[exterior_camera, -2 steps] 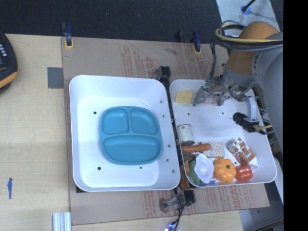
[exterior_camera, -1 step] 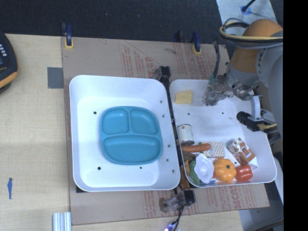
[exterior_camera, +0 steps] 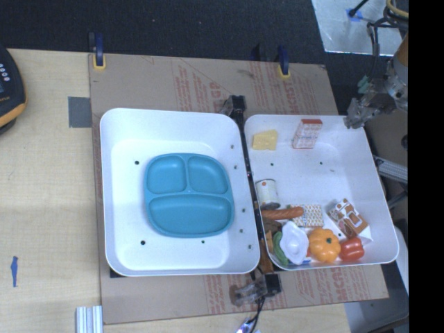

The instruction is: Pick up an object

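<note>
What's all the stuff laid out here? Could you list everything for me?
bins: two, white, side by side on the bench
divided plate: one, blue, middle of the left bin
cheese slice: one, yellow, far left corner of the right bin
small box: one, white and red, far side of the right bin
can: one, pale, left edge of the right bin
hot dog: one, orange-brown, beside the can
pumpkin: one, orange, near edge of the right bin
tomato: one, red, right of the pumpkin
clamps: two, blue, far edge of the cardboard
gripper: one, grey, over the right bin's far right corner
</note>
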Controlling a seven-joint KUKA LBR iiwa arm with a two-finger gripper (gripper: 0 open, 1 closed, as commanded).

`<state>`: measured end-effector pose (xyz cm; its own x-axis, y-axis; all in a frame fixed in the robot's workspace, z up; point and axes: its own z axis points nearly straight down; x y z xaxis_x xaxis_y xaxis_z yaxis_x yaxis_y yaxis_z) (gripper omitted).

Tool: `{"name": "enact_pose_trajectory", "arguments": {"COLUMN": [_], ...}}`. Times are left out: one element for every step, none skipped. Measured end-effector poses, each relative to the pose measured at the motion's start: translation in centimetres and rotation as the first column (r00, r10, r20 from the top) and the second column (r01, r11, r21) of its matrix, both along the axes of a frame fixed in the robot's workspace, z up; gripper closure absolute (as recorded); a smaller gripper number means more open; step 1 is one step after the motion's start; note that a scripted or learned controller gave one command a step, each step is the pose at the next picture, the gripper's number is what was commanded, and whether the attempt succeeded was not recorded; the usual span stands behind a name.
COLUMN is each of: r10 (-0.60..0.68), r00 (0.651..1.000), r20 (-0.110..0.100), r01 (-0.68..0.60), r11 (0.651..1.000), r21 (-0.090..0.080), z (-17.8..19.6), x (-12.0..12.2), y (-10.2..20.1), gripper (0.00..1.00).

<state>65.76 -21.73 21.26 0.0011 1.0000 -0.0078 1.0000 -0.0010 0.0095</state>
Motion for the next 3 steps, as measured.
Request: {"name": "enact_pose_trajectory", "arguments": {"r10": [0.011, 0.006, 0.005], "r00": [1.000, 1.000, 1.000], "r20": [-0.012, -0.014, -0.024], "r01": [-0.011, -0.006, -0.005], "r11": [1.000, 1.000, 1.000], "r21": [0.011, 0.008, 0.011], "z": [1.1, 1.0, -6.5], "x": [-0.1, -0.1, -5.4], "y": [7.6, 7.2, 10.9], "gripper": [1.00, 0.00, 0.00]}}
